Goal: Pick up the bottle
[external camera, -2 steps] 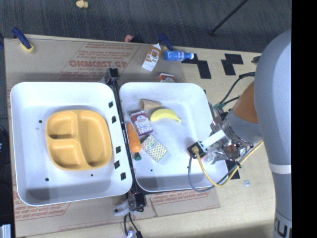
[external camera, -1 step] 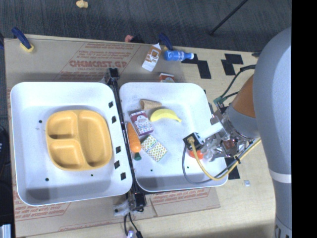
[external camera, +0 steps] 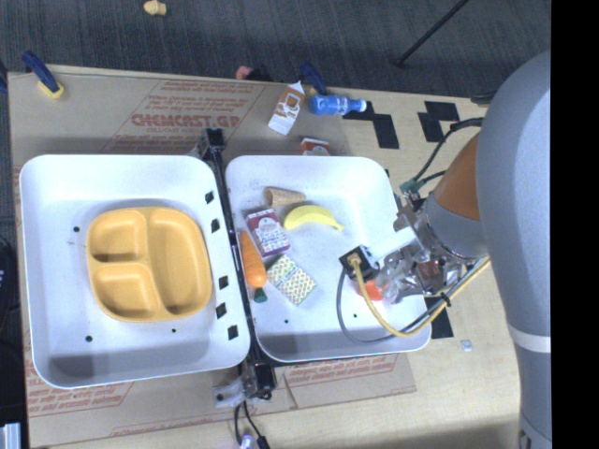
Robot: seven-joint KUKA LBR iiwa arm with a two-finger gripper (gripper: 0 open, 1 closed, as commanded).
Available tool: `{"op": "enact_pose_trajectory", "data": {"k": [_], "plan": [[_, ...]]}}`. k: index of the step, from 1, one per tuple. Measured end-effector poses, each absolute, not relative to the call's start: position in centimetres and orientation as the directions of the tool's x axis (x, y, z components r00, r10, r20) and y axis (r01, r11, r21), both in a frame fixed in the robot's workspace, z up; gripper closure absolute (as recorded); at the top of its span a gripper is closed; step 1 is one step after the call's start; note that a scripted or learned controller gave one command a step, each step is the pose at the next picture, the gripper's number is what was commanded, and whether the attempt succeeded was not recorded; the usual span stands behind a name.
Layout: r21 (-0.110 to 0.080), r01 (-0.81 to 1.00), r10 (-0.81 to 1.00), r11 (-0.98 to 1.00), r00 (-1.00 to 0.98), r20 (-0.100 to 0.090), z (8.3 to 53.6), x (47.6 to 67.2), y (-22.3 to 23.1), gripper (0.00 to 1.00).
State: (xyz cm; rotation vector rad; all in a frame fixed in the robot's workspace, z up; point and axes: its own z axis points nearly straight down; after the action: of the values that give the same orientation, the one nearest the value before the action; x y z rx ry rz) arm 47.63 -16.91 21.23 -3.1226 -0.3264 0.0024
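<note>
Two bins are sitting side by side, left bin (external camera: 37, 251) holding a yellow tray (external camera: 150, 260). Blue bottle (external camera: 334, 106) is lying outside, just beyond right bin (external camera: 374, 181); probably light, stiff, slippery, so grab mid-body. Gripper (external camera: 374, 283) is hovering well apart; can't tell if spread or closed.

Cardboard (external camera: 178, 110), 11 o'clock of bins: red print "CHEMCAST GP". Other print on the cartons is illegible.

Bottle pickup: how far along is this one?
Nothing looks done: the bottle lies on the bench beyond the right bin. In hand: the gripper sits low at that bin's right side, far from it. Left: reach, grasp, lift.
</note>
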Motion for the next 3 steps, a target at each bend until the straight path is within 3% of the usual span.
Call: {"op": "enact_pose_trajectory", "data": {"k": [1, 2, 3], "plan": [[-0.002, 0.204, 0.204, -0.979, 0.979, -0.002, 19.7, 47.6, -20.9, 1.0], [-0.008, 0.212, 0.212, -0.977, 0.977, -0.004, 21.1, 47.6, -14.3, 1.0], [-0.005, 0.204, 0.204, -0.979, 0.979, -0.003, 20.0, 47.6, -18.2, 1.0]]}}
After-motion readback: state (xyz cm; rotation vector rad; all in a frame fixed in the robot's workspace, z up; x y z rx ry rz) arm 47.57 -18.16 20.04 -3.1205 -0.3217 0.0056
